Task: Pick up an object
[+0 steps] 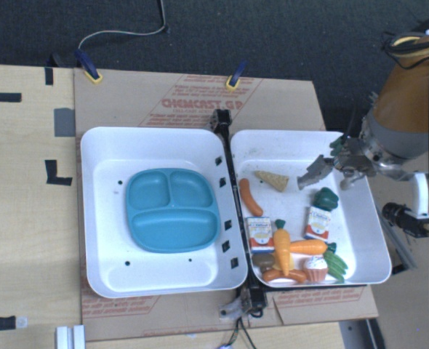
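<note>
The right bin (360, 217) holds several toy foods: a tan bread wedge (273, 180), an orange sausage (251, 197), a small white carton (259, 233), two carrots (294, 247), a cupcake (316, 269), a green vegetable (336, 262) and a white pouch (318, 224) with a dark green top (325, 197). My gripper (331, 173) hangs over the upper right part of this bin, just above the green top. Its fingers are spread open with nothing between them.
A blue divided plate (173, 209) lies in the left bin (98, 195). A black divider with clips (229, 195) runs between the bins. Both bins rest on a cardboard sheet (193, 97) held by clamps.
</note>
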`<action>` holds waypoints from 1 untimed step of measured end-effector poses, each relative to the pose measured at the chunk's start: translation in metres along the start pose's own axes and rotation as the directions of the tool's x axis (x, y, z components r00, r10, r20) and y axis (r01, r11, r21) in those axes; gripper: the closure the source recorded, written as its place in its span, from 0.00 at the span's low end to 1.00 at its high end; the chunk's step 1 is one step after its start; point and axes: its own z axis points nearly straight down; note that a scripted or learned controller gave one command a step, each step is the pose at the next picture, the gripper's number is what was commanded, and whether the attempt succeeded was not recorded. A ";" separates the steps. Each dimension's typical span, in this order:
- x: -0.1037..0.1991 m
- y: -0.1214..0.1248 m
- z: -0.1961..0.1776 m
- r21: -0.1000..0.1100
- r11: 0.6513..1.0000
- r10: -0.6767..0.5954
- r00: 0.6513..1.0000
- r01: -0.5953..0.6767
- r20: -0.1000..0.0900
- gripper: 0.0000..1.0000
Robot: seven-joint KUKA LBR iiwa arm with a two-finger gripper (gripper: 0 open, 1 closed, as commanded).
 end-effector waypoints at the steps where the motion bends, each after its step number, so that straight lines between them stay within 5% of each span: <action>1: -0.062 0.038 0.113 0.003 1.000 0.002 1.000 -0.002 0.000 0.00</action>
